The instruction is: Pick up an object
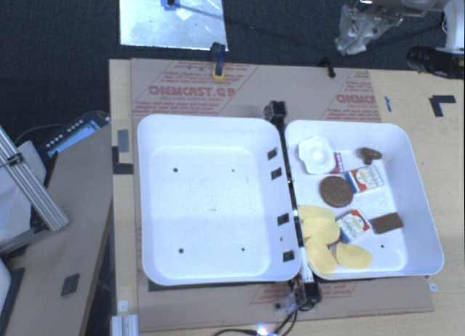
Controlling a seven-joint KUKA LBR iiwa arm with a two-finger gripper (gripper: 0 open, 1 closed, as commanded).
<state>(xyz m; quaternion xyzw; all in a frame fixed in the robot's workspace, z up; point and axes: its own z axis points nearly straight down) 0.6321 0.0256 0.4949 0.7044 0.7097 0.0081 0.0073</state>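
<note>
One arm raised at top right, gripper above bench beyond right bin; grip state unclear.

We are counting two shallow white plastic bins, and in the one at the frame's right: one white cup, one round brown disc, two small printed cartons, two brown pieces, and a cluster of yellow pieces.
</note>
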